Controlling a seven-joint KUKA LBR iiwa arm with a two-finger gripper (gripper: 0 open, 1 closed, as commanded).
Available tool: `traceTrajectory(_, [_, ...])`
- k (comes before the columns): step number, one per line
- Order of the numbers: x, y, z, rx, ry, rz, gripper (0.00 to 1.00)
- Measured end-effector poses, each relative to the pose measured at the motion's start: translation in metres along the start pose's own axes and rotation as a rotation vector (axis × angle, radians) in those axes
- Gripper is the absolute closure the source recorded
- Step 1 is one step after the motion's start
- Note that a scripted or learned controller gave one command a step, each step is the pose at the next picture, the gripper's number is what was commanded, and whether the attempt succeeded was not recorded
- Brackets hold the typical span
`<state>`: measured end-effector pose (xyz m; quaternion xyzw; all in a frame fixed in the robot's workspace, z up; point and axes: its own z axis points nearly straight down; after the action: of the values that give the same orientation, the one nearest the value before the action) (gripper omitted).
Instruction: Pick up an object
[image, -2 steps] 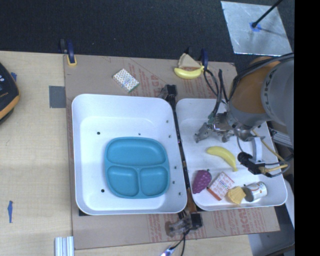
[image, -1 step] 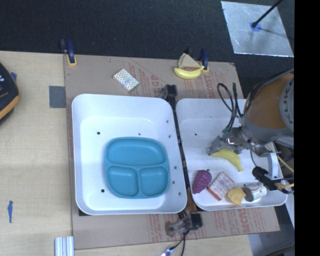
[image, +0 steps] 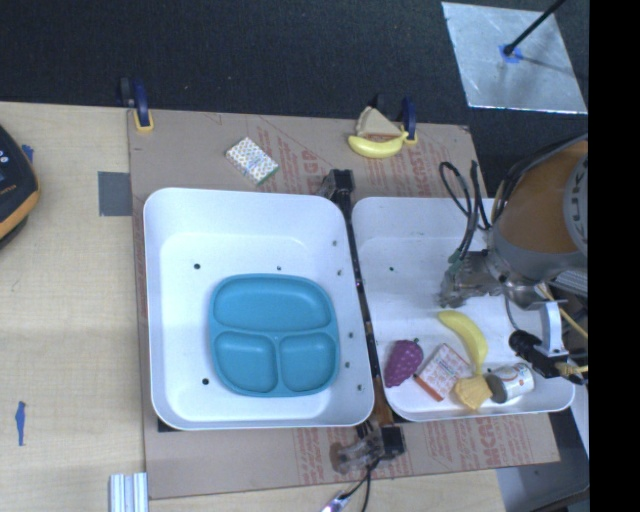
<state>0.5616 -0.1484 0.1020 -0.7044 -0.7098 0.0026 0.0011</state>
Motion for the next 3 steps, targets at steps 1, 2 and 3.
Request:
traceTrajectory(1, [0.000, 0.000, 0.000, 0.000, 0.000, 0.000, 0.00])
traceTrajectory(2, [-0.023, -0.028, 0.011, -0.001, 0.002, 0.003, 0.00])
traceTrajectory(3, [-0.024, -0.028, 0.000, 0.000, 0.000, 0.000, 1.00])
